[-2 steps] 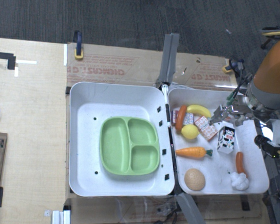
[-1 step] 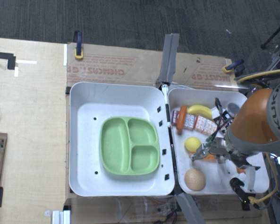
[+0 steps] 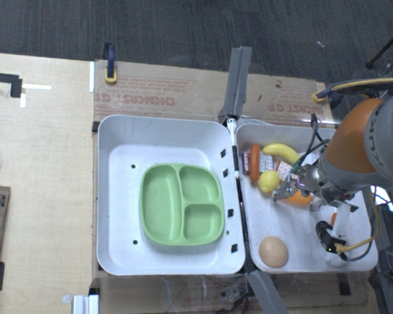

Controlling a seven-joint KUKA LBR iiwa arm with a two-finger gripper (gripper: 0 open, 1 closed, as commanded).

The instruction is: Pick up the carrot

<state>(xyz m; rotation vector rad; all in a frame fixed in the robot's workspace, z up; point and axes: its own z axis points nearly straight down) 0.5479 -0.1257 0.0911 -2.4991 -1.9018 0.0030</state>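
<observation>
The carrot (image 3: 301, 199) is a short orange piece in the right bin (image 3: 358, 226), just right of a yellow lemon (image 3: 268, 182). My gripper (image 3: 289, 189) comes in from the right and sits low, directly over the carrot's left end, covering part of it. The grey wrist and orange band (image 3: 353, 139) rise behind it. The carrot looks level with the bin floor.
A banana (image 3: 282, 151) and a red sausage (image 3: 252, 161) lie at the back of the right bin. A tan egg-shaped item (image 3: 274, 251) rests near its front. The left bin (image 3: 114, 201) holds a green divided plate (image 3: 182, 204). A black cable (image 3: 328, 237) hangs by the wrist.
</observation>
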